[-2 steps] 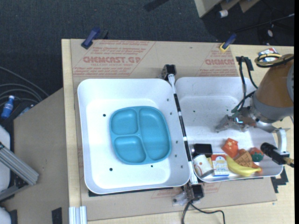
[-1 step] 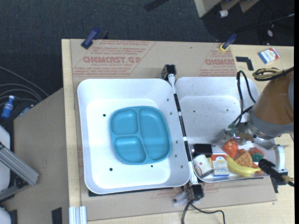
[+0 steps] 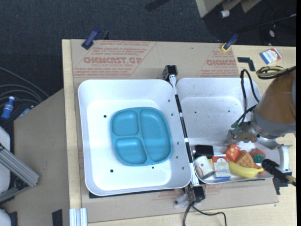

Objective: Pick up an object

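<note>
Small objects lie bunched along the near edge of the right bin (image 3: 207, 95): a yellow banana (image 3: 245, 172), an orange-red piece (image 3: 233, 151), a brown waffle-like piece (image 3: 245, 159), a small carton (image 3: 222, 168), a white cup (image 3: 202, 165), a black block (image 3: 203, 150) and a teal bit (image 3: 257, 158). The arm comes in from the right. Its gripper (image 3: 239, 135) hangs low over the right bin, just behind the orange-red piece and close above the pile. I see nothing clearly held by it.
The left bin (image 3: 94, 102) holds a blue divided plate (image 3: 141, 135) at its middle. A black rail (image 3: 180, 121) runs between the two bins. Cables (image 3: 247, 91) trail along the arm at the right bin's far right corner.
</note>
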{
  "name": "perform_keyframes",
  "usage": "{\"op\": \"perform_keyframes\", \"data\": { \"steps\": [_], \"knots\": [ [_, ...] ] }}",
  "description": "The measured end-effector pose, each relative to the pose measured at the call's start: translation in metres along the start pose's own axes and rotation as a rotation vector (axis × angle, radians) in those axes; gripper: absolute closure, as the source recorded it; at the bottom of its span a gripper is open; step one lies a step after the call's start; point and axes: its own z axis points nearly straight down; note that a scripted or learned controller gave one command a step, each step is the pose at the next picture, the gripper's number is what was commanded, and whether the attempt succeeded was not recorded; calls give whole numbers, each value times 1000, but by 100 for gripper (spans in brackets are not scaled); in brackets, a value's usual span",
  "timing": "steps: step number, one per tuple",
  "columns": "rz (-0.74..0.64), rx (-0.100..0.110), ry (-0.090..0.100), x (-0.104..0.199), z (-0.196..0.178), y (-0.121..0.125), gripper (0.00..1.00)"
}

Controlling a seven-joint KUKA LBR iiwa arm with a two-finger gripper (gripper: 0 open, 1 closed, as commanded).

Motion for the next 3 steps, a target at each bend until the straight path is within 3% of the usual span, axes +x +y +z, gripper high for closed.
{"op": "perform_keyframes", "data": {
  "steps": [1, 2, 3],
  "knots": [
    [0, 1, 0, 0, 0, 0, 0],
    [0, 0, 0, 0, -10, 0, 100],
    [1, 0, 0, 0, -10, 0, 0]
  ]
}}
